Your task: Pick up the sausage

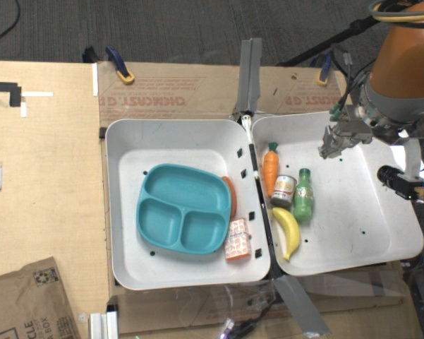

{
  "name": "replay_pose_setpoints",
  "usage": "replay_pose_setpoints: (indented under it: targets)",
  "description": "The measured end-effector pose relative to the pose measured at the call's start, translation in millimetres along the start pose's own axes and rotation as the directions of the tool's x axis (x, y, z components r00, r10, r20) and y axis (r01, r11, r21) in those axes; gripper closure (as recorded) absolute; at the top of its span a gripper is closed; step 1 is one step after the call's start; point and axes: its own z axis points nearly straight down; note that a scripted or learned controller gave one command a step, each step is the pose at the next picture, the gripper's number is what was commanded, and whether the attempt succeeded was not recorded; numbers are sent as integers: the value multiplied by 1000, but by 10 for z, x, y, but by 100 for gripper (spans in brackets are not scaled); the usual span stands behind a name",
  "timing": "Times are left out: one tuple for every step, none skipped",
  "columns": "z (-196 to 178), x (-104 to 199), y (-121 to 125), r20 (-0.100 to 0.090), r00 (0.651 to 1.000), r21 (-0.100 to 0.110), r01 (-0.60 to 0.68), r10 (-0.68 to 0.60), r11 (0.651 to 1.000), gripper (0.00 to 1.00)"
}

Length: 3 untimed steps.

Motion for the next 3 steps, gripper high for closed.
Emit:
replay_pose_setpoints:
  targets:
    - [-443,-157,166,1,916,-2,-402,402,916,0]
    - [318,172,145,1,888,1,-460,460,888,0]
    - [-71,71,95,1,636,-1,-772,772,636,0]
